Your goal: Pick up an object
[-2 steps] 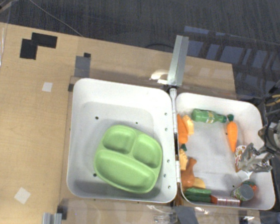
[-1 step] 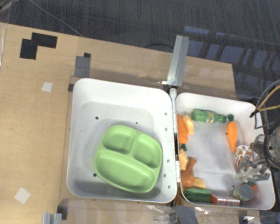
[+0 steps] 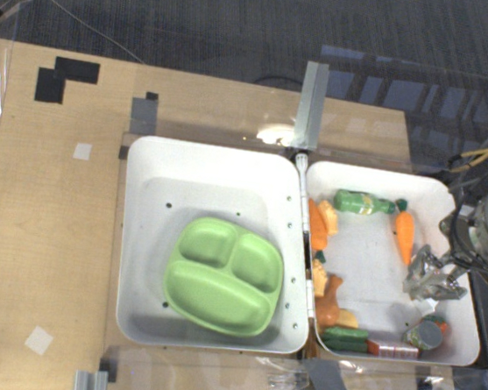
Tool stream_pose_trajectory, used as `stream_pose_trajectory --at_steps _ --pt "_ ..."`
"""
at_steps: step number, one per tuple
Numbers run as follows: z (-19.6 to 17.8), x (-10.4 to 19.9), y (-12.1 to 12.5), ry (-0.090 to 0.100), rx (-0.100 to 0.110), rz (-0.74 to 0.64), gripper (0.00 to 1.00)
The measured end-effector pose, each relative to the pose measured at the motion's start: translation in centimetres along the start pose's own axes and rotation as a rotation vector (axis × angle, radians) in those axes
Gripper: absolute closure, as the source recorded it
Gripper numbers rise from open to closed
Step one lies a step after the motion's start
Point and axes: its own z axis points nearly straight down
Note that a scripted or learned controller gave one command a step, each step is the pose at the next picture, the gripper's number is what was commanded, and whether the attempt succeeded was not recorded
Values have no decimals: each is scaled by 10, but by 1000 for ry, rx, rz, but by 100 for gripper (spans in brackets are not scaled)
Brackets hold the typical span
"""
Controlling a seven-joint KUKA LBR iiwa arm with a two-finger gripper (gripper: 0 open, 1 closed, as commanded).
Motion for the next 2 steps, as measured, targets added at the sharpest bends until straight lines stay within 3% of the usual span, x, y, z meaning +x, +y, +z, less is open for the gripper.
stream_pose_trajectory --at_steps 1,2 --pt "79 4 -58 4 -9 -248 100" --pt "152 21 -61 2 -9 -665 100"
